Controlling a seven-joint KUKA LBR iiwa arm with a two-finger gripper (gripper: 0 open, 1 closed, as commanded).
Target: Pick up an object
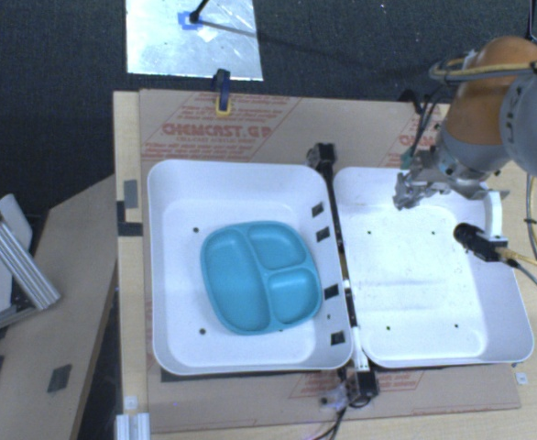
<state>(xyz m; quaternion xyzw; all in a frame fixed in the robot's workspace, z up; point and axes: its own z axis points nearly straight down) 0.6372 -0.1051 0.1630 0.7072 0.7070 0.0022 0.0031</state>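
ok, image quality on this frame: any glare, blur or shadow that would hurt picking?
Camera view: lighting is even and soft. The blue divided tray in the left bin is sharp with faint sheen, no blown highlights. The right bin reads near-white with little texture. The gripper is small and slightly soft, its fingers hard to resolve. The foil sheet at the top glares mildly.

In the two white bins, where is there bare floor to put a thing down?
The right bin has bare floor across its middle and near side; only its far corner is crowded by the tool. In the left bin, the blue divided tray fills the centre, leaving a far strip and narrow margins.
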